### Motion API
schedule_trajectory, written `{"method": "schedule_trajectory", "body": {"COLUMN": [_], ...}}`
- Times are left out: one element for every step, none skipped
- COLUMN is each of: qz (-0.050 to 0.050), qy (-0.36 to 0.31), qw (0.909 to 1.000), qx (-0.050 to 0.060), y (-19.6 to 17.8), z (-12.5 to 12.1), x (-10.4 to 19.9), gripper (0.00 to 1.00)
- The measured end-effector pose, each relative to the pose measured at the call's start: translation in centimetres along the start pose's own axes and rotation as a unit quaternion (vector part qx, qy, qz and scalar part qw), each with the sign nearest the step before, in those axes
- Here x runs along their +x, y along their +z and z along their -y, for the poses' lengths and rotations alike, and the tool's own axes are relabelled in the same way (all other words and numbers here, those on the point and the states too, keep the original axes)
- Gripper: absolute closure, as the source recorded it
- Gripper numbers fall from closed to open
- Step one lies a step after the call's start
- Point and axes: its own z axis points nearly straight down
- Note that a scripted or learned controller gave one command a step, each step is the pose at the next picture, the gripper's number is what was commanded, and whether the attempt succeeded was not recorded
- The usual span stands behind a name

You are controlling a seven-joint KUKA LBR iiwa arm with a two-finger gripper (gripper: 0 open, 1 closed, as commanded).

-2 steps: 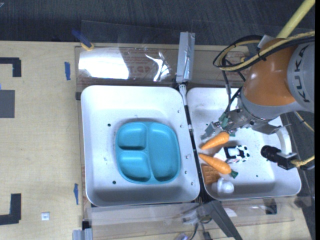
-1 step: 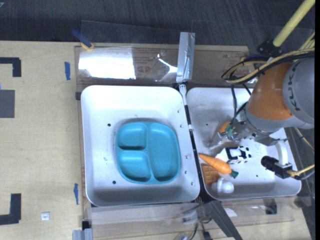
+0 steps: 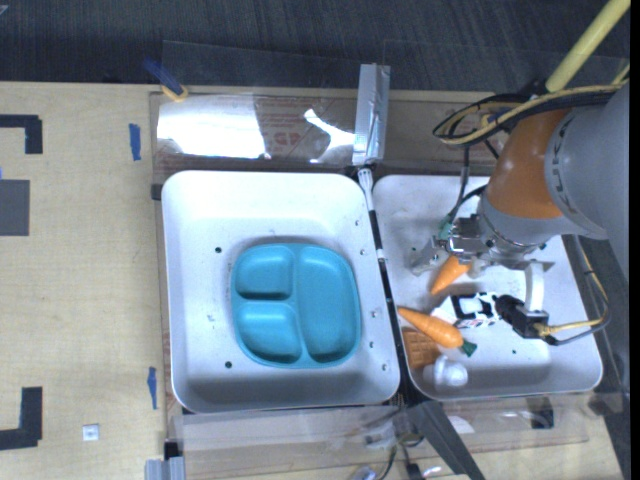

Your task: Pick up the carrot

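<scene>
In the right bin (image 3: pixel 575 368), two tapered orange carrots: one (image 3: pixel 449 273) pinched by the gripper (image 3: pixel 455 260), one (image 3: pixel 431 325) lying loose.

A pale wooden bench top (image 3: pixel 80 268) spreads well left of the gripper (image 3: pixel 468 258); blue tape strips (image 3: pixel 134 141) and black squares (image 3: pixel 30 134) mark it; dark carpeted floor (image 3: pixel 250 8) lies beyond.

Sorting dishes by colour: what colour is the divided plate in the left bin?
Light blue, a plain turquoise shade; the divided plate shows clearly in the camera view.
</scene>
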Motion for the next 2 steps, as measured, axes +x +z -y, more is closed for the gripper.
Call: {"method": "schedule_trajectory", "body": {"qz": [0.0,0.0], "qy": [0.0,-0.223], "qw": [1.0,0.9747], "qx": [-0.003,-0.001], "y": [-1.2,-14.9], "z": [-0.2,-1.5], "x": [0.0,5.6], "gripper": [1.0,1.0]}}
